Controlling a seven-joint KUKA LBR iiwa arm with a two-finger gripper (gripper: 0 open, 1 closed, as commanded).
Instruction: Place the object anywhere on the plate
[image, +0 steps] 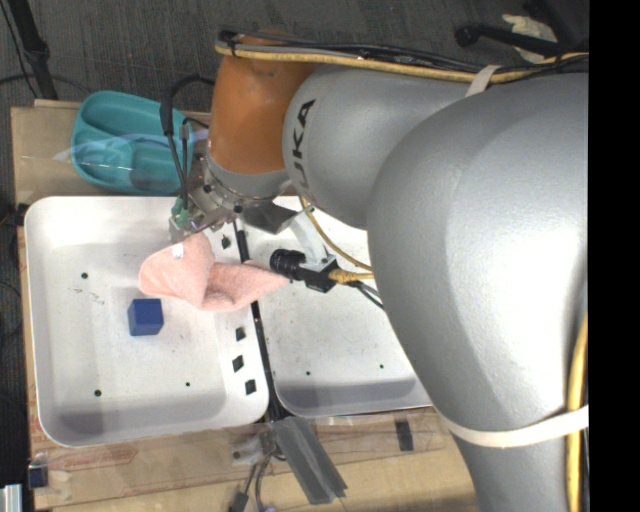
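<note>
A small blue cube (146, 316) lies on the floor of the left bin (60, 380), left of centre. Just up and to the right of it is a pink, floppy-looking plate-like thing (205, 278). It spreads from the bin's middle to the divider between the bins. My gripper (192, 226) hangs below the orange wrist band, right over the pink thing's upper edge. The wrist hides how it meets the pink thing. The cube sits apart from both, about a cube's width from the pink rim.
The grey arm covers most of the right bin (330, 395) and the whole right side. A teal plastic object (125, 140) rests on the bench behind the left bin. A black cable connector (300, 268) hangs by the divider.
</note>
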